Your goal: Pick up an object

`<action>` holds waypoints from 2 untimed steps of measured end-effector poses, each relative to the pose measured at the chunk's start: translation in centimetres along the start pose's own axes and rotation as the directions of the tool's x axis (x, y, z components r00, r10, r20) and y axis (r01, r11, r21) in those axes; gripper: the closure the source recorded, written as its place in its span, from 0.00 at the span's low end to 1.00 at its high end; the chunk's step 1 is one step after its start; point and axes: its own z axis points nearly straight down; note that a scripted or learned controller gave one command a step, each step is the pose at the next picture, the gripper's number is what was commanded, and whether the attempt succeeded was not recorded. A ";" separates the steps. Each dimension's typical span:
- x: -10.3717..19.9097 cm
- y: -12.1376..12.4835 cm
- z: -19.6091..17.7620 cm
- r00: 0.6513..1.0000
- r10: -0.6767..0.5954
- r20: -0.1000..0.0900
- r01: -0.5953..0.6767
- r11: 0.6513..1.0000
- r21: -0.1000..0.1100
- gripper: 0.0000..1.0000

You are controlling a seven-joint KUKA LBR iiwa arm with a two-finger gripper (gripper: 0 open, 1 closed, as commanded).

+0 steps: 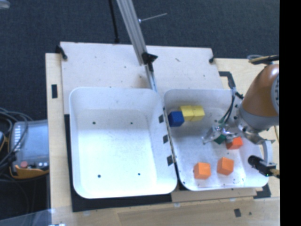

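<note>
Arm: you have the grey KUKA arm with its orange band (263, 95) reaching in over the right bin's right edge.

Gripper: the gripper (220, 136) sits low inside the right bin, about midway along the bin's right side. Whether it is released or clenched you cannot tell; its tips are too small and cluttered to read.

Right bin: the right bin (188, 182) carries all the blocks.

Nearest block: a red-orange block (234, 143) lies just beside the gripper, on the side toward the bin's right edge and slightly toward the near edge. Nothing confirms it is grasped.

Orange blocks: one orange cube (225, 166) and a second orange cube (202, 170) sit close to the near edge, apart from each other.

Far group: a blue cube (176, 118) touches a yellow block (193, 113) near the far-left corner; the yellow block's long axis runs along the far edge.

Left bin: the left bin (117, 140) adjoins the right bin's left edge.

Judgement: your likeliest target is the red-orange block, being closest; a short shift toward the right edge would be needed.
</note>
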 end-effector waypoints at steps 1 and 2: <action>-0.1 0.2 2.2 1.000 0.005 0.003 -0.005 1.000 -0.002 0.00; -0.2 0.3 1.1 1.000 0.011 0.004 -0.011 1.000 -0.006 1.00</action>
